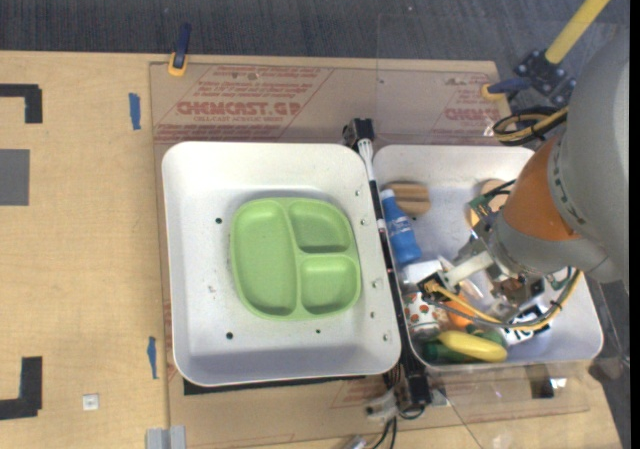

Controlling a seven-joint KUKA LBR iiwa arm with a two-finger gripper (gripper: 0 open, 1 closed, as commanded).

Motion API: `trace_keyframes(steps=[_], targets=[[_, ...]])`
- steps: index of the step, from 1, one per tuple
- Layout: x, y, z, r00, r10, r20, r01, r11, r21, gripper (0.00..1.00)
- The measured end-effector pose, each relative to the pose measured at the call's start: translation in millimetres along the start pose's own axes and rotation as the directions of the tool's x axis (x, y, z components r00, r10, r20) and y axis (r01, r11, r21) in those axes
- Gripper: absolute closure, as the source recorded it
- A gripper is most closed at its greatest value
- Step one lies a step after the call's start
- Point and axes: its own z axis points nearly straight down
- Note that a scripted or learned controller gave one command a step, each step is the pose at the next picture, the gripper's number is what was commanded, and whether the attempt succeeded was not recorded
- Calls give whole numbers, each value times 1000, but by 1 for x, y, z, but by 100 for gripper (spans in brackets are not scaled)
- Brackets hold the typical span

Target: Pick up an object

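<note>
Your tool hung low in the right bin — just above the banana — whether spread or closed, unclear.

wooden bench, two white bins

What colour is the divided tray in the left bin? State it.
Light green; the divided tray shows plainly in the camera view, lying in the left bin.

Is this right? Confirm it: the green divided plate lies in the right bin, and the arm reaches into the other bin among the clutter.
Not quite. The camera view shows the plate in the left bin; the arm reaches into the right bin, among the clutter.
</note>
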Motion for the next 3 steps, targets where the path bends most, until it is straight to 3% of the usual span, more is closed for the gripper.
trace_keyframes(steps=[1,2,3], targets=[[54,42,2,987,158,12,-158,987,8,0],[87,87,4,989,148,10,-148,989,8,0],[23,74,3,987,162,13,-162,987,13,0]])
